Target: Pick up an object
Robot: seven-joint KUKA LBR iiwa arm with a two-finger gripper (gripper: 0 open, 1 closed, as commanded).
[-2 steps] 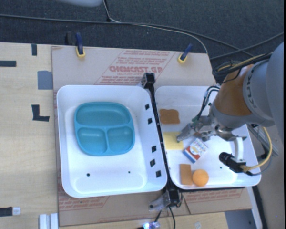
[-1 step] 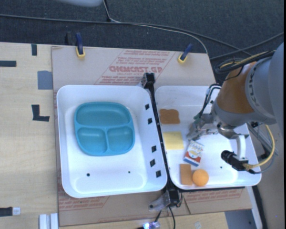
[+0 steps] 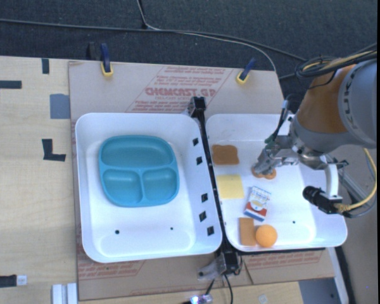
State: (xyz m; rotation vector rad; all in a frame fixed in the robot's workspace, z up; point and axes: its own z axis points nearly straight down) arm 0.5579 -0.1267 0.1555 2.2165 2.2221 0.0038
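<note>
The right bin (image 3: 304,233) holds a brown square piece (image 3: 225,154), a yellow square (image 3: 230,186), a small white carton with red and blue print (image 3: 258,203), an orange-brown block (image 3: 246,230) and an orange ball (image 3: 266,235). My gripper (image 3: 266,164) hangs low over the middle of this bin, to the right of the brown piece and above the carton. A small orange object (image 3: 268,174) peeks out right under its tips. Whether that object sits between the tips is hidden from this angle.
The left bin (image 3: 88,233) holds a blue divided plate (image 3: 139,170). A black divider (image 3: 206,170) with clips runs between the bins. The arm's grey and orange body (image 3: 332,113) covers the right bin's far right side. Cables cross the dark floor behind.
</note>
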